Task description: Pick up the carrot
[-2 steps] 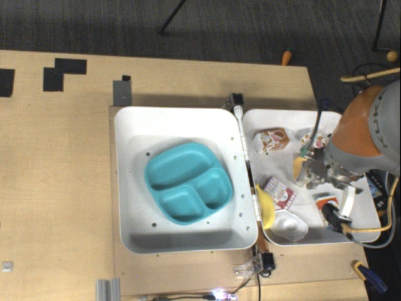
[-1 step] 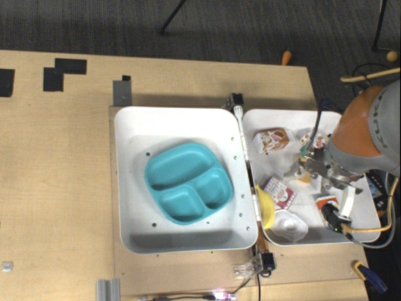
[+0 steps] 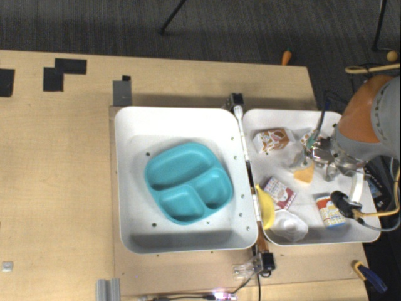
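A small orange-yellow piece (image 3: 304, 175), which I take for the carrot, lies in the right bin (image 3: 313, 115) near its middle. My gripper (image 3: 308, 152) reaches in from the right and hangs just above and behind that piece, very close to it. The grey arm with its orange band (image 3: 358, 119) covers the bin's right side. Nothing shows as lifted off the bin floor.
The right bin also holds a brown packet (image 3: 272, 140), a red-and-white packet (image 3: 280, 193), a yellow banana (image 3: 265, 209), a white lump (image 3: 289, 226) and a red-labelled can (image 3: 330, 212). In the left bin (image 3: 128, 168) lies a teal divided plate (image 3: 188, 182).
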`<action>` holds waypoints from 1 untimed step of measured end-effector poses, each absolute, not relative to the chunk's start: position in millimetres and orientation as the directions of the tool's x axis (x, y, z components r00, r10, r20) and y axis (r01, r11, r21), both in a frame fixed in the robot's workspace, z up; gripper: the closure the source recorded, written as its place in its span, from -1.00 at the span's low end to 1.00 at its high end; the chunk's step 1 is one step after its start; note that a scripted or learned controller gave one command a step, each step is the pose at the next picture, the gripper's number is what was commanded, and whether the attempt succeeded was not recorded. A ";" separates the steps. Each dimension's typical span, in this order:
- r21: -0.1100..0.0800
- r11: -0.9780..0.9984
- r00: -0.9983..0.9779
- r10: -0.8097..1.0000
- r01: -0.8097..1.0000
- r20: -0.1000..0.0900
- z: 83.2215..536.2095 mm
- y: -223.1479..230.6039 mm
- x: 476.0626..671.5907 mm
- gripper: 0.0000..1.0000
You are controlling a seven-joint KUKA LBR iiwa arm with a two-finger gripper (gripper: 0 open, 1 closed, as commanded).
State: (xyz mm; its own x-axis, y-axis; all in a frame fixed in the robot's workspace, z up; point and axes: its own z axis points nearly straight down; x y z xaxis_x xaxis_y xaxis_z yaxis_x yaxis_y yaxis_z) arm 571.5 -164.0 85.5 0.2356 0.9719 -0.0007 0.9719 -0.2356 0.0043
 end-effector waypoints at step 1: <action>0.004 -0.106 0.106 0.994 0.994 -0.001 85.7 -161.0 572.9 -1.00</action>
